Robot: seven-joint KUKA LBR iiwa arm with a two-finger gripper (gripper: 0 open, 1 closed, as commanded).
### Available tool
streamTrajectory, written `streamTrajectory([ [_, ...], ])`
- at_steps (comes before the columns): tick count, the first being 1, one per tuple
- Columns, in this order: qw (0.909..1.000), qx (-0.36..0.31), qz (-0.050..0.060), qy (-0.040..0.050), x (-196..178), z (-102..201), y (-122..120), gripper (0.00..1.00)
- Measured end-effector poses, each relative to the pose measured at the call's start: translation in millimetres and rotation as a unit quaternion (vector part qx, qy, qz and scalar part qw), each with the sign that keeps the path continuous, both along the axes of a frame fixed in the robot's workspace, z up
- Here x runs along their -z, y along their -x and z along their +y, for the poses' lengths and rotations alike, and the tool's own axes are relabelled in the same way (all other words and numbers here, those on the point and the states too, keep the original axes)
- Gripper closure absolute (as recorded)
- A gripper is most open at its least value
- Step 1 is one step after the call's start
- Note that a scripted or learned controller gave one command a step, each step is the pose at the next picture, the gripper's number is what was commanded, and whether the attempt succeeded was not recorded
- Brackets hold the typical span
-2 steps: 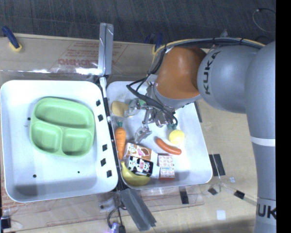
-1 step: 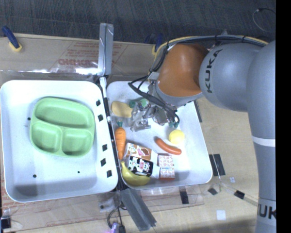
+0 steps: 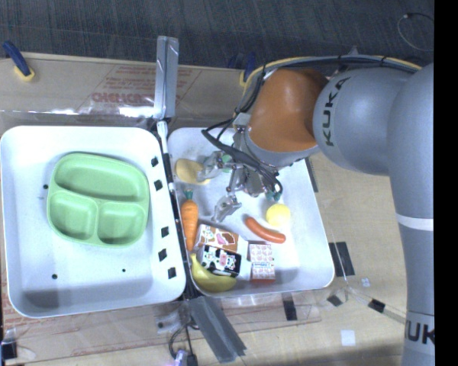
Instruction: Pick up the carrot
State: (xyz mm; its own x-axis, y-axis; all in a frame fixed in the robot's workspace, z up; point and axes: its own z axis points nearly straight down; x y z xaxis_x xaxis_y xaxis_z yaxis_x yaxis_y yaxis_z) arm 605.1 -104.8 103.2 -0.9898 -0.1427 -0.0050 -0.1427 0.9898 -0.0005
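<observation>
**Carrot not yet gripped**

End effector (image 3: 230, 204) hanging over right bin (image 3: 309, 269), fingers slightly apart, holding nothing. Carrot (image 3: 189, 221) lying just beside at 8 o'clock, lengthwise against bin's left wall. Probably awkward: wall leaves little finger clearance.

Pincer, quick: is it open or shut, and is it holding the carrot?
Pincer: open, holding nothing, hanging over the right bin. The carrot lies just to its left, not between its fingers.

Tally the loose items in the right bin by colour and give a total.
Orange: 1, the carrot
Red: 1, the sausage
Yellow: 3, lemon, potato, banana
Printed boxes: 3
Total: 8
</observation>
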Motion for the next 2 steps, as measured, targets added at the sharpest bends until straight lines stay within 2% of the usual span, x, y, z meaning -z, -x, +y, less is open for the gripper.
streamTrajectory([
  [1, 0.9958, -0.091, 0.000, 0.0004, 10, 13, -53, 0.00],
  [2, 0.9961, -0.088, 0.002, -0.0001, 11, 10, 31, 0.00],
])
